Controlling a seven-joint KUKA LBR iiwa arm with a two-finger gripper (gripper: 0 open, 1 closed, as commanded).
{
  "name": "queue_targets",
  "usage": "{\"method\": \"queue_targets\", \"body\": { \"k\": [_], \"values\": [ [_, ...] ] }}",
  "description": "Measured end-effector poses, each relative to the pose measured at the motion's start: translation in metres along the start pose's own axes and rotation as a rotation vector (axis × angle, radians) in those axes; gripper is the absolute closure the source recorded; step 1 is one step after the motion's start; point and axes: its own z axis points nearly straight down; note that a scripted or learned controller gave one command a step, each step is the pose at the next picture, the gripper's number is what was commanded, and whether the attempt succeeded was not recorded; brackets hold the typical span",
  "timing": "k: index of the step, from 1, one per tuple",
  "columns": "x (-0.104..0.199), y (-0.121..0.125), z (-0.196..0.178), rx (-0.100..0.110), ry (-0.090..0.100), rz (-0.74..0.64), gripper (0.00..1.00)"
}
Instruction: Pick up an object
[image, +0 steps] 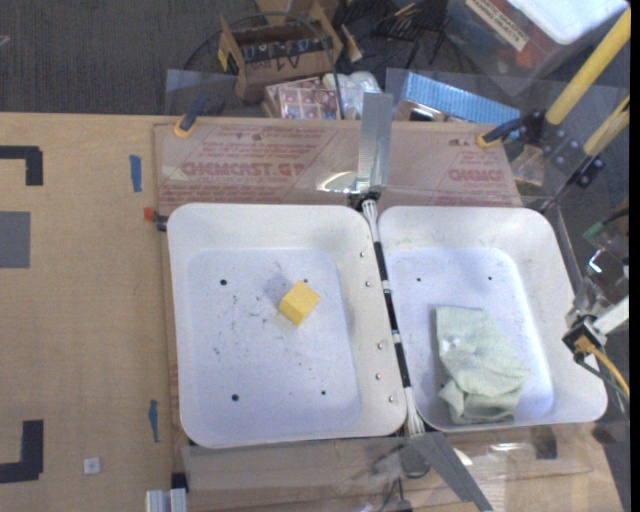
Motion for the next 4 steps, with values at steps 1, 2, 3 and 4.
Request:
{"method": "queue_targets", "body": {
  "k": [1,2,3,4],
  "values": [
    [0.000,0.001,-0.010,-0.002,0.000,0.000,1.00],
    [0.064,-0.068,0.106,0.006,-0.001,0.146,1.00],
    [0.016,-0.007,-0.026,0.001,0.001,-0.198,1.00],
    [0.028,-0.036,0.100,0.005,0.000,-0.041,1.00]
  ]
}}
